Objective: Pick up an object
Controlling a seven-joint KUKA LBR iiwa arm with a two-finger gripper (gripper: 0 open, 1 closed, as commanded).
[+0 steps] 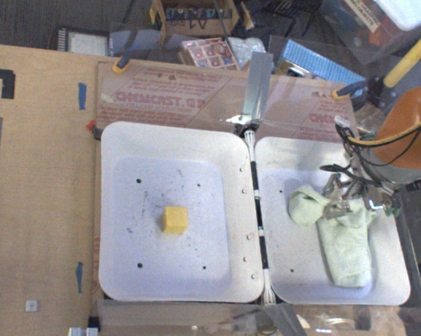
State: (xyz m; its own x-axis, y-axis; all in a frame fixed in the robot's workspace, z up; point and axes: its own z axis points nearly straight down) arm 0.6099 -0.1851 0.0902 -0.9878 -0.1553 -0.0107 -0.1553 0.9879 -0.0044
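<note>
A small yellow cube (176,220) lies near the middle of the left bin (128,145). In the right bin (288,159) a pale green cloth (346,254) is spread out, with a bunched lump at its left end. My gripper (341,203) hangs low over the cloth's upper part, between the lump and the flat piece, and seems to touch the fabric. The grey wrist with its orange band (411,130) and cables rises to the upper right.
A metal divider (258,94) stands behind the seam between the two bins. A clear plastic sheet lies against the back rims. Boxes and clutter sit beyond the bench. Bare wood bench stretches to the left.
</note>
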